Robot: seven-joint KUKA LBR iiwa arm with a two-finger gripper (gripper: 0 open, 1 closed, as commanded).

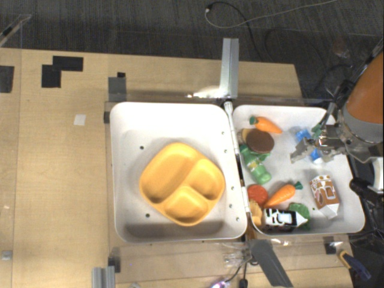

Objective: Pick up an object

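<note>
Camera view — gripper (304,149) hovering at right of frame over right bin (348,218), beside blue toy (302,135) — finger state unclear.

The yellow plastic divided plate (183,183) lies in the left white bin (129,221); small plastic toy foods (281,194) lie in the right white bin (354,218).

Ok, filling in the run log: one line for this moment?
claw: over right bin, beside blue item | grasp: unclear | yellow tray: left bin
</note>
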